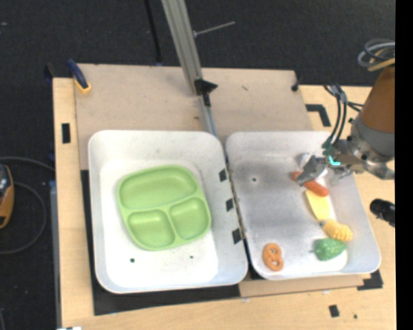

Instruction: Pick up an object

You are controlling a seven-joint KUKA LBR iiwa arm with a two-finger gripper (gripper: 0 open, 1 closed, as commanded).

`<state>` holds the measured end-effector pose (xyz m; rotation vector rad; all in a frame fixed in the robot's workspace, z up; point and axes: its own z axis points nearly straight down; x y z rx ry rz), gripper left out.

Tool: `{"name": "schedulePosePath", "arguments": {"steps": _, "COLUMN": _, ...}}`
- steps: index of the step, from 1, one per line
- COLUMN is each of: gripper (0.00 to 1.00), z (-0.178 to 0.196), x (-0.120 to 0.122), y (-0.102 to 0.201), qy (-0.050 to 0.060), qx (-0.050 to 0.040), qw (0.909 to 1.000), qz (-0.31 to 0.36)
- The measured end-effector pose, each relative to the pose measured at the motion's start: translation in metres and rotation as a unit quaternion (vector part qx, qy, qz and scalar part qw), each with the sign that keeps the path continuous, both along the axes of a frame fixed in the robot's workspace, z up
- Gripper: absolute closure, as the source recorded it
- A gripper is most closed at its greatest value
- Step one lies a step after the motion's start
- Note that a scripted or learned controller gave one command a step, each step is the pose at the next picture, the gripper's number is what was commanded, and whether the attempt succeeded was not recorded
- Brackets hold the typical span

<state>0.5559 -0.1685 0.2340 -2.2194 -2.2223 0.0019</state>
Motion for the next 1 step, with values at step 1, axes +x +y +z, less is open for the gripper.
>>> {"name": "schedulePosePath", "arguments": {"steps": 1, "gripper": 0.0, "z": 0.001, "x": 0.0006, "y": -0.0001, "qy": -0.001, "qx": -0.0003, "qw": 1.0, "qz": 0.0}}
